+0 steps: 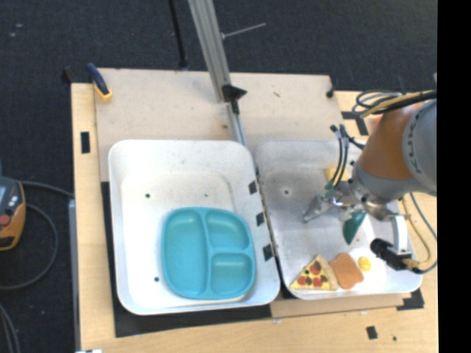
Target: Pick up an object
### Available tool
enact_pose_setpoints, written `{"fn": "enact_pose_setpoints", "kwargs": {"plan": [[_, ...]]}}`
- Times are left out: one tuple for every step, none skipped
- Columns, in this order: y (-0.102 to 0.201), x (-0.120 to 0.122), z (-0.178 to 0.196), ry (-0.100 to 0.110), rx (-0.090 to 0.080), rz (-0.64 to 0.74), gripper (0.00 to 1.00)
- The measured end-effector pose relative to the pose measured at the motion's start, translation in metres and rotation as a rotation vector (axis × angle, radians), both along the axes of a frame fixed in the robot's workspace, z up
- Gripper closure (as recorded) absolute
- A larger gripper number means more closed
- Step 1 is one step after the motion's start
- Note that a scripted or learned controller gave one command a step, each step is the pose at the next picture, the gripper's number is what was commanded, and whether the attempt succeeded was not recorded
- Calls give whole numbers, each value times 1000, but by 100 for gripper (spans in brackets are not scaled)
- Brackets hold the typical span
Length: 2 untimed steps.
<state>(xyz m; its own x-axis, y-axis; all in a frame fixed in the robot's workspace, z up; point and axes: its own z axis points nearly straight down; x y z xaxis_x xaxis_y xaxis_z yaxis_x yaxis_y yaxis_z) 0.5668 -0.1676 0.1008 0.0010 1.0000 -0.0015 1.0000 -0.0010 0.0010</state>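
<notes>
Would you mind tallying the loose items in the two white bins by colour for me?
Turquoise: 1, the divided tray in the left bin.
Red and yellow: 1, the pizza slice in the right bin.
Orange-brown: 1, the bread-like piece.
Yellow: 1, the small round piece.
Total: 4

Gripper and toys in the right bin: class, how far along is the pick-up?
Done: the gripper is down inside the right bin. In hand: nothing seen between its fingers. Left: grasp and lift a toy; the pizza slice, bread and yellow piece lie at the bin's near edge.
</notes>
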Motion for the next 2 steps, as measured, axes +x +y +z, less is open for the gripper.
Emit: {"fn": "enact_pose_setpoints", "kwargs": {"plan": [[-1, 1, 13, -5, 1, -3, 100], [1, -1, 58, -5, -1, 4, 100]]}}
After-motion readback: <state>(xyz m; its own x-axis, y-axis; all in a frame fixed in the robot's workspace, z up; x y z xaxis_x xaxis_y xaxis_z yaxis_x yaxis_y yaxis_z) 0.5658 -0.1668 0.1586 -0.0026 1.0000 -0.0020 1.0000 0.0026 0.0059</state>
